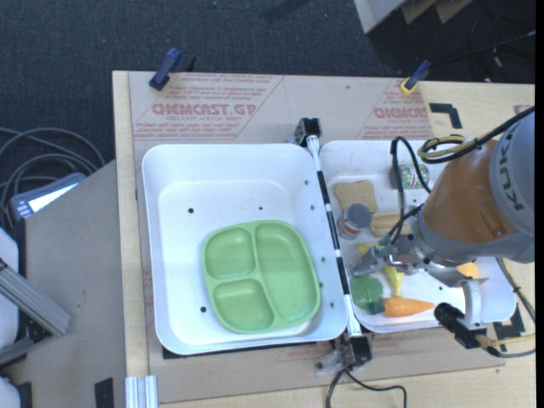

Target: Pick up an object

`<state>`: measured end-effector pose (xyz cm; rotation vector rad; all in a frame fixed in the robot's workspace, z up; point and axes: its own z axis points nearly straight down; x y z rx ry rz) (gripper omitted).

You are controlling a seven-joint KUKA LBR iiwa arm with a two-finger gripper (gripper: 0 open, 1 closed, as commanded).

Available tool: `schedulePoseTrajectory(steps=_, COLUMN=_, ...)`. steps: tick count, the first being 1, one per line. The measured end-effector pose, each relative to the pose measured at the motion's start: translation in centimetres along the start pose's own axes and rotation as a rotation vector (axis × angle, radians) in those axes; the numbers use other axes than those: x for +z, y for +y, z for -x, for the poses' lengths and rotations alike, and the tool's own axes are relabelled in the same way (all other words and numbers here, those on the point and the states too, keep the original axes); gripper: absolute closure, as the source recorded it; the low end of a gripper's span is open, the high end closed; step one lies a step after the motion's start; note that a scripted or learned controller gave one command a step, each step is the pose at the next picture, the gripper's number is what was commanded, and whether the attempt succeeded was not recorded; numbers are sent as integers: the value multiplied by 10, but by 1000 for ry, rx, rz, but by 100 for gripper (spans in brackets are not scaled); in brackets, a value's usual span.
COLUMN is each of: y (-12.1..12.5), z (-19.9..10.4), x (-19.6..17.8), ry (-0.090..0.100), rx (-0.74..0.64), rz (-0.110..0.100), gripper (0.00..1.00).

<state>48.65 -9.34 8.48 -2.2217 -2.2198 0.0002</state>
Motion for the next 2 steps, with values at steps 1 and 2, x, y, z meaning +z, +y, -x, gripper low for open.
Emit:
schedulePoseTrajectory(steps=1, y=0, z=0, x=-10, ry=-1, rx=1, rz=2, gripper=100)
schedulePoseTrajectory(steps=2, y=-7, z=-73, x=-100, ry=0, rx=-2, rz=1, gripper=100)
